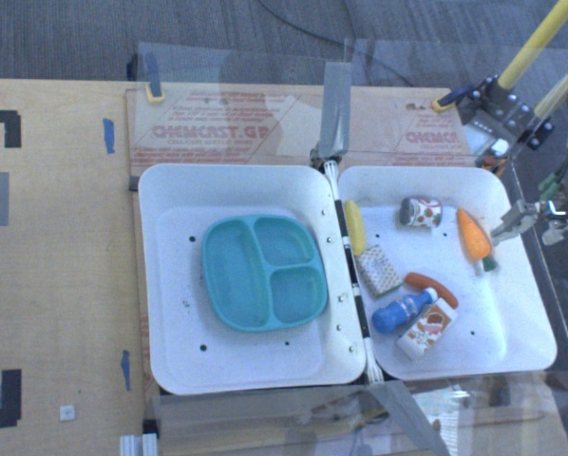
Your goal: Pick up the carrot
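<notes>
Lying in the right bin [540,345], near its right wall and toward the far edge, the carrot [473,236] runs lengthwise from far to near, tilted slightly, with its orange body toward the far side and a small green stub at the near end. The end effector [512,222] sits just beside the carrot's right flank at the bin's right rim; nothing shows between its fingers, and whether they are spread or closed cannot be told. To the carrot's left stands a small can [420,213] with a red and white label, its print too small to read. Further toward the near edge lie a red sausage [430,286], a blue bottle [399,313] and a white carton [426,330] with red markings, unreadable. Against the bin's left wall are a yellow corn cob [355,227] and a patterned packet [378,270]. The left bin [170,198] holds a teal divided plate [263,272] with three compartments. Beyond the bins' far edges, a cardboard sheet [227,126] on the surface [56,255] bears reddish lettering that looks like "CHEMCAST GP", repeated partly at the right.
</notes>
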Robot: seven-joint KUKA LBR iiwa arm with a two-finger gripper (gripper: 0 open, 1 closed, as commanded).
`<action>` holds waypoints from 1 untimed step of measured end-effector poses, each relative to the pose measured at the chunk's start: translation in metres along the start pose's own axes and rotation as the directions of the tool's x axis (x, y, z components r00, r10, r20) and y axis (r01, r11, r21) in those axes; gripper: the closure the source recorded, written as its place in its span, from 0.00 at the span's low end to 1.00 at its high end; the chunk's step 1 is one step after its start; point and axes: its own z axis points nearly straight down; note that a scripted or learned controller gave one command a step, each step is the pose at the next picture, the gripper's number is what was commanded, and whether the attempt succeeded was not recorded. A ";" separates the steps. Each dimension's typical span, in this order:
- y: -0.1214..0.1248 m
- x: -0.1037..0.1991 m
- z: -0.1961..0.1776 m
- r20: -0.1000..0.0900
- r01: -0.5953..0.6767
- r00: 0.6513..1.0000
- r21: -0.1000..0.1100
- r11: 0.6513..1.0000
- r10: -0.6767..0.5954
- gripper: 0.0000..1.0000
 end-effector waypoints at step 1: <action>0.053 -0.013 0.083 0.000 0.006 1.000 0.001 1.000 -0.006 0.00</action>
